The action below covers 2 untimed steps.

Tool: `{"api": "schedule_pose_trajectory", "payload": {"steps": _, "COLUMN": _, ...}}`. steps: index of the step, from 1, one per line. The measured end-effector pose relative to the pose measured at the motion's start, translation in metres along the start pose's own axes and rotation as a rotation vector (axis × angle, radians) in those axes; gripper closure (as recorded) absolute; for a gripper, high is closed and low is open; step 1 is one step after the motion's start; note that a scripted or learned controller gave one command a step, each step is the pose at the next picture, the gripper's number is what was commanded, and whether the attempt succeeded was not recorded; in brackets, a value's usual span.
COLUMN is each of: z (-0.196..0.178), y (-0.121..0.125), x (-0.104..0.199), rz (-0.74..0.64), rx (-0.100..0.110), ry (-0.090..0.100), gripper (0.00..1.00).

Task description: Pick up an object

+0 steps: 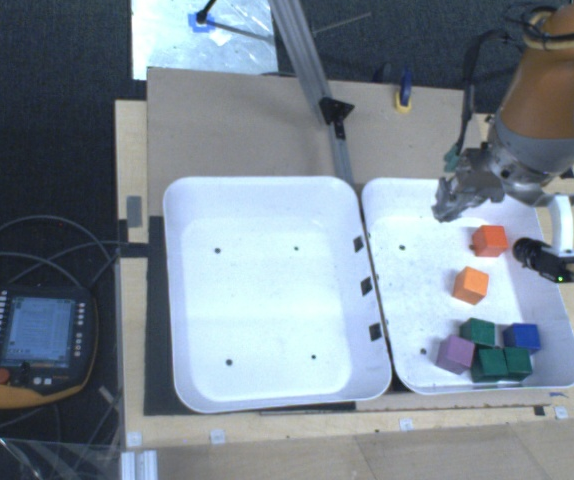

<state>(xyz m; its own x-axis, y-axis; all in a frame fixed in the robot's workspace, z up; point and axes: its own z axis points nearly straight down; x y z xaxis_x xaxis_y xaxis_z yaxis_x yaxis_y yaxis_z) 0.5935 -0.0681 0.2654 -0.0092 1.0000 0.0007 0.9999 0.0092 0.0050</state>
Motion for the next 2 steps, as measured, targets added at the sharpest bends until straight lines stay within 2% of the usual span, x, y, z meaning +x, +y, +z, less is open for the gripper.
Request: {"api": "schedule_pose_trajectory", "payload": {"steps": 2, "z": 0.022, "y": 0.026, "x": 0.108, "rz": -0.001, "rx": 0.003, "ry": 0.002, "gripper": 1.00}}
